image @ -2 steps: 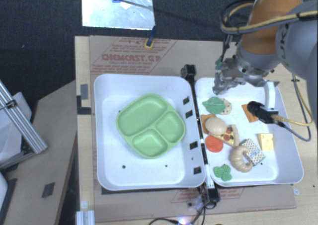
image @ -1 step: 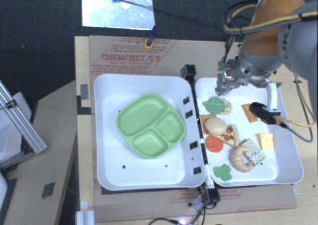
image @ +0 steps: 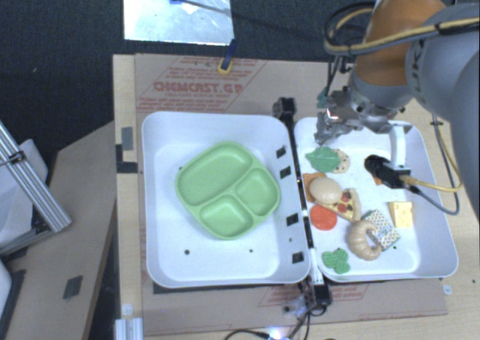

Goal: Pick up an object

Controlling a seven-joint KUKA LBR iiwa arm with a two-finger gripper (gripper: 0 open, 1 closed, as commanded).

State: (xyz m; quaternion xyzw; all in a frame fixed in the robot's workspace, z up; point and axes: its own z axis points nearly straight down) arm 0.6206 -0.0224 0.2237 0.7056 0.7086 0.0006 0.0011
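end effector (image: 328, 130) hangs over the far left corner of the right bin (image: 435, 256); whether it is open or closed i cannot tell. nearest to it, just toward the camera, lies the green leaf toy (image: 324, 157), flat, its long axis crosswise, tip pointing left toward the divider.

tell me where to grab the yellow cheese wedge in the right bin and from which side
Judging by its pose, take the cheese wedge across its two straight side edges, coming straight down from above. It lies flat with bare bin floor to its right, though the wrapped packet crowds its left.
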